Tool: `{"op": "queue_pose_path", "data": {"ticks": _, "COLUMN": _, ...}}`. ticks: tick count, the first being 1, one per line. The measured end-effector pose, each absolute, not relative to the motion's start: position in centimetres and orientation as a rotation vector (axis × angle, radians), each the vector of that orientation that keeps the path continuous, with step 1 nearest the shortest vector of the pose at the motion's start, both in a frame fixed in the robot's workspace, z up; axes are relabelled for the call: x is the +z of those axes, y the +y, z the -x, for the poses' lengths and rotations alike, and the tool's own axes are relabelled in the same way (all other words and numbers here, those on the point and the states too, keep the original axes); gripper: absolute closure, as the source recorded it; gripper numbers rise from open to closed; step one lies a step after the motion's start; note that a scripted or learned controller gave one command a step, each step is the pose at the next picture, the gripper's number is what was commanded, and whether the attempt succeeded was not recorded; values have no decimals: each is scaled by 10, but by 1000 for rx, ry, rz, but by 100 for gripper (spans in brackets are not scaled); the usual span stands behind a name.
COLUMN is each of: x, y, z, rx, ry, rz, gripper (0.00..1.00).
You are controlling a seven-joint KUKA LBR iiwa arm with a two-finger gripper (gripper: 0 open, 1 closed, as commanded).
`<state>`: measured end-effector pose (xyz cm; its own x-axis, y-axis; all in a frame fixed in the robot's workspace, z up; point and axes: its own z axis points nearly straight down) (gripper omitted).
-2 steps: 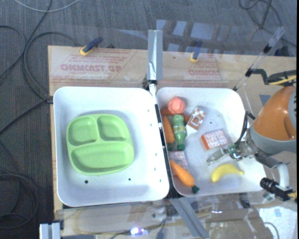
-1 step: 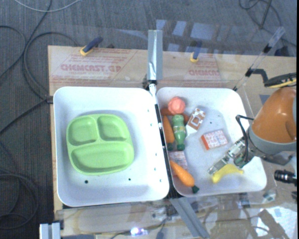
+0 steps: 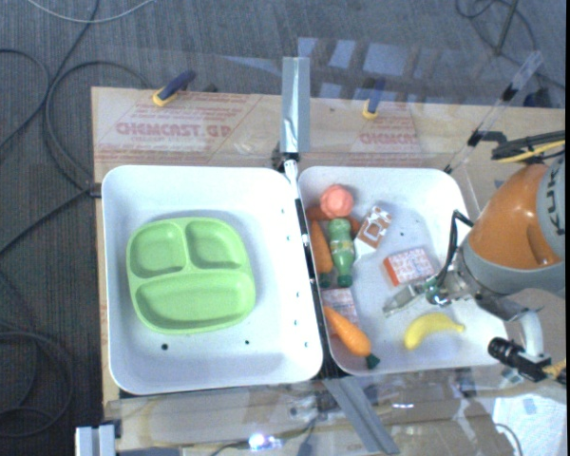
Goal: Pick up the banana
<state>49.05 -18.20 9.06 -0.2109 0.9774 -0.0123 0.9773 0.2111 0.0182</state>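
Camera view, right bin (image 3: 461,198). The banana (image 3: 432,330) lies at the near edge, free of neighbours. The gripper (image 3: 406,297) hangs just above and left of it, its 2 fingers spread and empty. A sound grasp likely means shifting toward the fruit's middle and straddling its width. Beyond stand an orange box (image 3: 408,266), a carrot (image 3: 349,332), a green bottle (image 3: 340,250) and a pink ball (image 3: 337,200); none blocks access.

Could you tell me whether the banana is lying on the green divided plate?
No, the banana lies in the right bin, while the green plate sits in the left bin.
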Motion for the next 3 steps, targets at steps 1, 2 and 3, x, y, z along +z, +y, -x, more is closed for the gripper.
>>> {"op": "queue_pose_path", "data": {"ticks": 1, "x": 90, "y": -221, "z": -489, "rx": 10, "ry": 2718, "rz": -1555, "gripper": 0}}
{"op": "queue_pose_path", "data": {"ticks": 2, "x": 107, "y": -177, "z": -484, "rx": -2, "ry": 2876, "rz": -1266, "gripper": 0}}
{"op": "queue_pose_path", "data": {"ticks": 3, "x": 90, "y": -185, "z": -488, "rx": 10, "ry": 2754, "rz": -1501, "gripper": 0}}
